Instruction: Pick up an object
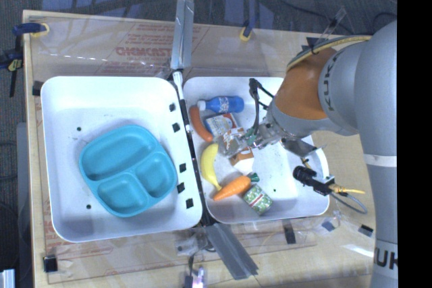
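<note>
Gripper (236, 142) low in right bin (305, 202), among clutter: blue bottle (223, 104) far side, banana (210, 165), carrot (232, 187) and green carton (257, 199) near side. Left bin (61, 104) holds blue divided tray (127, 169).

Grey arm (368, 98) reaching in from the right, orange band above the wrist, hand (237, 144) lowered, pointing left

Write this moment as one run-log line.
claw: low in right bin, over packets | grasp: unclear | banana, carrot, bottle: lying loose | blue tray: left bin
</note>
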Controlling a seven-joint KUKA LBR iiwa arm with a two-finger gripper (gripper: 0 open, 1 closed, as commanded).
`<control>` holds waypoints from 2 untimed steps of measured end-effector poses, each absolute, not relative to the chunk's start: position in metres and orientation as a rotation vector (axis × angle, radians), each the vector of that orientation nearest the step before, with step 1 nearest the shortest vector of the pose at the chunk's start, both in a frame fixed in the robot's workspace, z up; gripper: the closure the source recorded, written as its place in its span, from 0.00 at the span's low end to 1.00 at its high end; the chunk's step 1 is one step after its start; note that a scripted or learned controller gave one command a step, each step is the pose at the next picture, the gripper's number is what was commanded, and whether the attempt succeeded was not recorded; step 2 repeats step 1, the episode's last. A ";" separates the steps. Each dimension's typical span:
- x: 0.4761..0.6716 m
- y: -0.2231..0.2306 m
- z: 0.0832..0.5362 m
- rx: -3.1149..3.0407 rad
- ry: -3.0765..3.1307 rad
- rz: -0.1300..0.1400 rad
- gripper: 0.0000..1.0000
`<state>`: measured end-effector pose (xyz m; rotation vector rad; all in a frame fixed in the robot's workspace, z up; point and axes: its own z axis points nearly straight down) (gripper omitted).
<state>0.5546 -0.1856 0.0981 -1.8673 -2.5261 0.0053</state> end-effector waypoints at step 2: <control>0.532 -0.140 0.202 -1.742 -2.614 0.002 1.00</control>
